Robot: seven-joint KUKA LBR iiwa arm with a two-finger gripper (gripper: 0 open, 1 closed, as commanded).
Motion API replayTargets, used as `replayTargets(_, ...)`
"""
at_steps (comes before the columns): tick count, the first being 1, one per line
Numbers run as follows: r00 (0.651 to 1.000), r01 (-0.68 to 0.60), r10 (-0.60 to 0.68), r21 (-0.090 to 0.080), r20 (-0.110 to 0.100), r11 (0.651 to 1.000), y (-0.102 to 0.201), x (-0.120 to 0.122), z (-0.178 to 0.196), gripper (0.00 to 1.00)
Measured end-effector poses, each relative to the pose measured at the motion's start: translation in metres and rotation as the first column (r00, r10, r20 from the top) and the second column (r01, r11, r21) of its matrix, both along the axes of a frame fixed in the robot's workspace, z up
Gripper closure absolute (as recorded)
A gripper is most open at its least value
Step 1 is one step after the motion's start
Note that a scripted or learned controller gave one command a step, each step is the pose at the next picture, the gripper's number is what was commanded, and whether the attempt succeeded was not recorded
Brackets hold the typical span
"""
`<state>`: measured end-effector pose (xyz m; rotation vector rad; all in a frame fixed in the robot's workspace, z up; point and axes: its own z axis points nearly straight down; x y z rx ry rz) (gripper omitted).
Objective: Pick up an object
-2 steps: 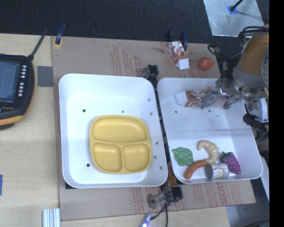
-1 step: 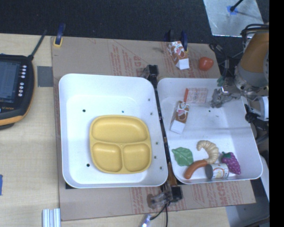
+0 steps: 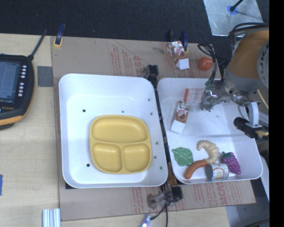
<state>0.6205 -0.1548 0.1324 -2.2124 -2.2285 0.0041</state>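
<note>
Two white bins: the left bin point(image 3: 68, 126) holds a yellow divided tray point(image 3: 119, 143); the right bin point(image 3: 248, 148) holds a croissant point(image 3: 208, 149), grapes point(image 3: 231, 161), a leaf point(image 3: 182, 155), a sausage point(image 3: 194, 168), a bottle point(image 3: 218, 171) and cartons point(image 3: 181, 112). The hand point(image 3: 209, 98) hovers at its far side, grip state unclear; labels unreadable.

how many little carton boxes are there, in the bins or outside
3. One carton lies in the right bin near its left wall, a second just above it near the gripper, a third on the cardboard behind the bin. More could hide under the arm.

A yellow three-compartment plastic tray point(image 3: 119, 143) lies in the left white bin point(image 3: 71, 126); the pincer point(image 3: 209, 100) hovers over the right white bin's point(image 3: 246, 141) far edge.
</note>
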Motion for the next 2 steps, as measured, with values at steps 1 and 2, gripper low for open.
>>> replayTargets(1, 1.0, 0.0, 0.0, 0.0, 0.0, 1.0, 0.043, 0.011, 0.008, 1.0)
replayTargets(2, 1.0, 0.003, -0.003, -0.001, -0.004, 1.0, 0.013, -0.022, -0.042, 1.0)
